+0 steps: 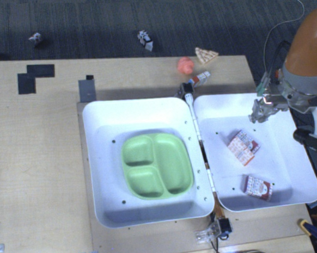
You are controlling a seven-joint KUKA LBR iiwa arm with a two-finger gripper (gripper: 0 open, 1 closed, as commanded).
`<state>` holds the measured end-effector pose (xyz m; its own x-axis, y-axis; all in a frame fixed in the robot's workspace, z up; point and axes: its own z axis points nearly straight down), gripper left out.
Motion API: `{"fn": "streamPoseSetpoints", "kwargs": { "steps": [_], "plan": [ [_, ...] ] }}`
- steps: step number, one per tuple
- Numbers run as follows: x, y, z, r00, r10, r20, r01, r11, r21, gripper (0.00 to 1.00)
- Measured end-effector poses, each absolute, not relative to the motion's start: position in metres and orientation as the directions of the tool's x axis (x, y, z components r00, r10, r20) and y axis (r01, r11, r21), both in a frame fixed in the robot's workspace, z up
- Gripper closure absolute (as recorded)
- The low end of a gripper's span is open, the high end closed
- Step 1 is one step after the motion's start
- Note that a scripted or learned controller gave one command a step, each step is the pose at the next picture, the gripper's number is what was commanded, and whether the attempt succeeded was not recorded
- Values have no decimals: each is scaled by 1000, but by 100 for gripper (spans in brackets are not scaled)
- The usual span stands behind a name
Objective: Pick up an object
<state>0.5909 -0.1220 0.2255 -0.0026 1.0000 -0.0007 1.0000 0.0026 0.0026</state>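
The end effector [260, 111] hovers over the far right part of the right bin [295, 197], with nothing visible between its fingers; how far they are parted cannot be told. Two small red-and-white packets lie in that bin: one packet [242, 146] near the middle, the other packet [256, 187] nearer the front edge, apart from each other. The left bin [103, 155] holds a green divided tray [157, 164]. A pink ball [185, 65] rests on the tabletop [37, 176] beyond the bins.
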Motion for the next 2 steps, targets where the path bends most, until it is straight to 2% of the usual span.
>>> {"fn": "streamPoseSetpoints", "kwargs": {
  "steps": [1,2],
  "plan": [
    [611,-198,249,-3,1000,-2,1000,3,5,100],
    [607,-112,239,-6,1000,1,1000,6,3,100]
  ]
}}
